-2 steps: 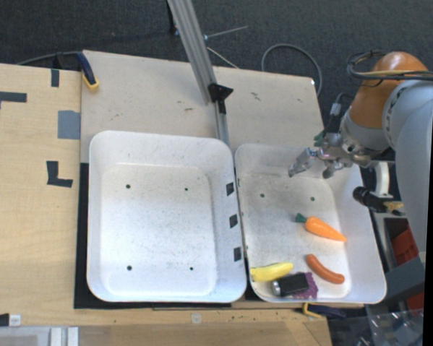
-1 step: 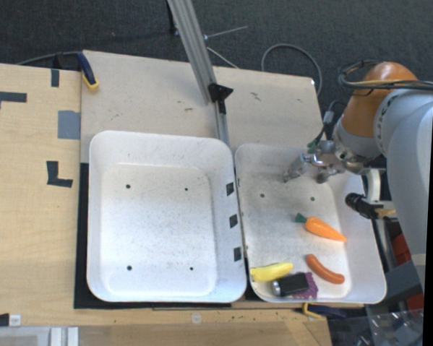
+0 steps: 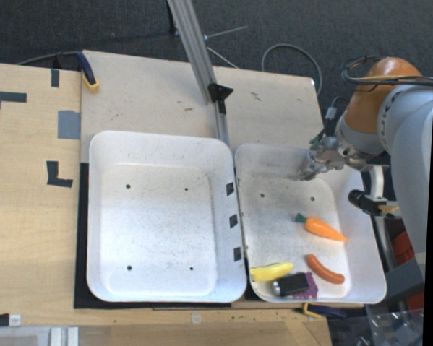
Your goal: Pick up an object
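Note:
The right bin [image 3: 274, 179] holds several small objects near its front. An orange toy carrot [image 3: 324, 228] with a green top lies toward the right wall. In front of it lies a reddish sausage [image 3: 325, 269]. A yellow piece [image 3: 271, 271] rests at the front left, with a black and purple block [image 3: 295, 285] touching it at the front rim. My gripper [image 3: 312, 168] hangs low over the bin's back right corner, well behind the carrot and apart from every object. Nothing shows in it.
The left bin [image 3: 156, 216] sits beside the right one, with black clips on the shared rim. A slanted metal post [image 3: 201, 59] rises behind the bins. The grey arm [image 3: 403, 142] fills the right side. A cable loop [image 3: 291, 60] lies at the back.

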Controlling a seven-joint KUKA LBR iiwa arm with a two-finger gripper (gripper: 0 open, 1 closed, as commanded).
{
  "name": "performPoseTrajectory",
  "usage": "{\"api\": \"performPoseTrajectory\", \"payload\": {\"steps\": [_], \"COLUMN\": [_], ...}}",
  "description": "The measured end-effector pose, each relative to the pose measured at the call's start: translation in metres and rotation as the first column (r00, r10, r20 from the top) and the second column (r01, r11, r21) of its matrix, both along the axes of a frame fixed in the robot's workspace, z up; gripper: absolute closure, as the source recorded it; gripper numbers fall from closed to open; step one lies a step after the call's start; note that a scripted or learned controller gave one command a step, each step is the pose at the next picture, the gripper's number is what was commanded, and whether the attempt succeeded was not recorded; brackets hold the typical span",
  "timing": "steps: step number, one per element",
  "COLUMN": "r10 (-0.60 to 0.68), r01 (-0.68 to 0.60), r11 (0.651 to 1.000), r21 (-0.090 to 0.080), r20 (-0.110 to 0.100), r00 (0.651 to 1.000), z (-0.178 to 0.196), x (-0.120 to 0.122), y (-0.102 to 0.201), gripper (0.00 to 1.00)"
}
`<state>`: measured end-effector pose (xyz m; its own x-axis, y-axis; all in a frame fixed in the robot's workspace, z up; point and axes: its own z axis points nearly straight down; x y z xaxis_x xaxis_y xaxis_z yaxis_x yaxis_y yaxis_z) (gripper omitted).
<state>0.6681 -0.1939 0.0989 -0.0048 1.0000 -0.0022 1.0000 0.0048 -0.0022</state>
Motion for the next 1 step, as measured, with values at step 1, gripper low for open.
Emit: {"api": "performPoseTrajectory", "payload": {"steps": [1], "r10": [-0.003], "r01": [0.003], "r11": [1.000], "r21": [0.001], "r20": [0.006], "r00": [1.000], "z": [0.0557], "x": [-0.0069], "y": [0.0062], "gripper": [1.00]}}
